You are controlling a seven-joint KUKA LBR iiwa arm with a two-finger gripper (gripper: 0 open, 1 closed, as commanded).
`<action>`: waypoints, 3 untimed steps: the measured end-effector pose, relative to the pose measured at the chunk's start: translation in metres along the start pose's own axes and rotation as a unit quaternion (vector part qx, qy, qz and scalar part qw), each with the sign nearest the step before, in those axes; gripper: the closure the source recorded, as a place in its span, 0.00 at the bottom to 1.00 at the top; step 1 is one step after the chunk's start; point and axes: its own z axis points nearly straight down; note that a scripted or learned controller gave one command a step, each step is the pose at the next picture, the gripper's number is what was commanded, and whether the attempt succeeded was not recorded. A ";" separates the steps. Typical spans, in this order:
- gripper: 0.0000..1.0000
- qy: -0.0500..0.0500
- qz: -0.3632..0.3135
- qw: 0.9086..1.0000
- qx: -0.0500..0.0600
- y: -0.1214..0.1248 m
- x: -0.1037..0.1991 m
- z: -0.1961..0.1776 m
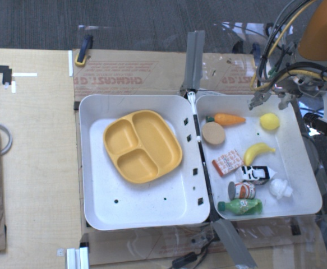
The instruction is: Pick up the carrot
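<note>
Your carrot (229, 119) lies at the right bin's (309, 167) top-left corner, touching the round tan disc (213, 133), so the gripper (272, 97), seemingly empty, may nudge both.

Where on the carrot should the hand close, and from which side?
Across the thick middle of the carrot, coming from above. It lies flat, lengthwise left to right, tip toward the lemon; the round biscuit crowds its leafy end.
</note>
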 end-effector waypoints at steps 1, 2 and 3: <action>0.00 0.000 -0.078 0.997 -0.001 0.011 0.001 0.101; 0.00 -0.001 -0.224 0.975 -0.003 0.012 -0.014 0.012; 0.00 -0.001 -0.214 0.977 -0.002 0.012 -0.033 0.021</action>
